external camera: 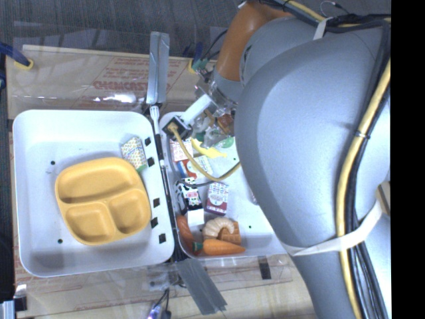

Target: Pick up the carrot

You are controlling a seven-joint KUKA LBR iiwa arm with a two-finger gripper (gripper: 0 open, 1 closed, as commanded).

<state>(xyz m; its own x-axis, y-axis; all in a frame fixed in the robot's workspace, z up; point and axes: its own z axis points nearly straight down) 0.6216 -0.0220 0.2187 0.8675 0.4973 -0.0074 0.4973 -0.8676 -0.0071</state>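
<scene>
We cannot tell how the gripper (214,115) is set, since the bulky grey arm (312,145) covers much of it as it hangs over the far end of the right bin (262,234). At that bin's near end the carrot (222,247) lies well apart from the gripper, just beside a croissant (221,228), with small cartons (217,198) nearby. The left bin (40,131) holds a yellow divided tray (101,199) and a small packet (134,153).

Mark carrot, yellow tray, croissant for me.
carrot (222,247): camera view, middle of its orange body.
yellow tray (99,178): camera view, ridge between compartments.
croissant (222,228): camera view, top of its curved crust.
</scene>
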